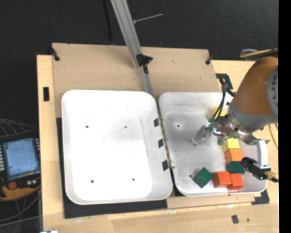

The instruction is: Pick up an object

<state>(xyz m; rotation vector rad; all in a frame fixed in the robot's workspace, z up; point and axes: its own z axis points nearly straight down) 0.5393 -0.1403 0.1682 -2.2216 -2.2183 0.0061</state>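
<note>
Blocks cluster at the right bin's (184,106) five o'clock corner: a yellow block (232,143) topmost, orange (234,155) below, green (202,177) at seven o'clock of them. Your jaws' gripper (202,136) hangs at nine o'clock of the yellow block; whether released or clenched, I cannot tell. Centre over one block before descending.

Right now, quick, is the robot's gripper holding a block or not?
Gripper: low over the right bin, left of the yellow block; no block seen in it, but open or closed cannot be told.
</note>
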